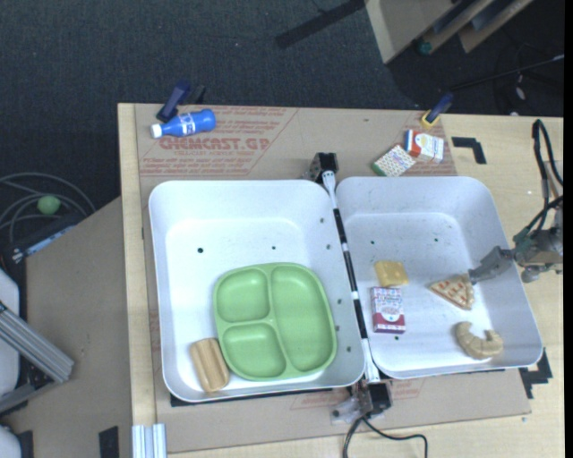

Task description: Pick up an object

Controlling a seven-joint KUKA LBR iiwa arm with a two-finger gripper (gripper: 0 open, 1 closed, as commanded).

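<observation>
My jaws sit low at the right bin's right side, tip just beside the pizza slice; I cannot tell whether they are open or closed, and nothing shows between them. The slice lies flat, near the croissant and apart from the cheese and red packet. I'd centre over the slice and come straight down; being thin, it could slide away.

Dark carpeted floor, tan wooden bench with printed lettering, coiled cables at left, pale furniture at top right
</observation>
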